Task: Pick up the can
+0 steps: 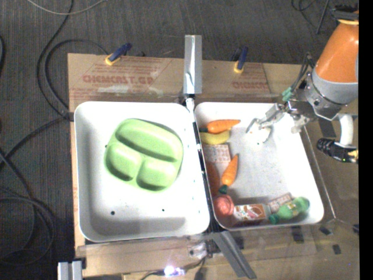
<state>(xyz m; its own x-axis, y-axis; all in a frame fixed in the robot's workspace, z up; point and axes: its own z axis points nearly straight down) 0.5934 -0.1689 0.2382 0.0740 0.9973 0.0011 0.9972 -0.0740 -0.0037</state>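
Metal gripper (260, 125), fingers spread apart and holding nothing, hovered over the right bin (315, 182). The can (250, 212) lay on its side well below it, touching a green toy (289, 210); a descent there risked clamping the neighbour instead.

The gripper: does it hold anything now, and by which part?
Nothing. The gripper is open above bare floor of the right bin, apart from the can.
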